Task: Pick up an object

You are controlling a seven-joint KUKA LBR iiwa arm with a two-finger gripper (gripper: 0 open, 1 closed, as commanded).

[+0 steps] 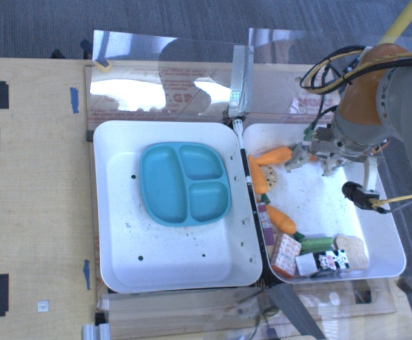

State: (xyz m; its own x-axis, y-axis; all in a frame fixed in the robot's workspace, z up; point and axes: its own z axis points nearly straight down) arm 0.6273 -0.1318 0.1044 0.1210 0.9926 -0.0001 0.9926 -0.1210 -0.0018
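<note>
Camera view: gripper [313, 159] spread wide, holding nothing, hovering over right bin [376, 222], just beside carrot [274, 156] at that bin's upper left. Second carrot [282, 220] lower down. Teal divided plate [186, 183] in left bin [113, 211].

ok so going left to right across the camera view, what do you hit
blue tape → left bin → teal plate → divider → carrot → end effector → right bin
</note>
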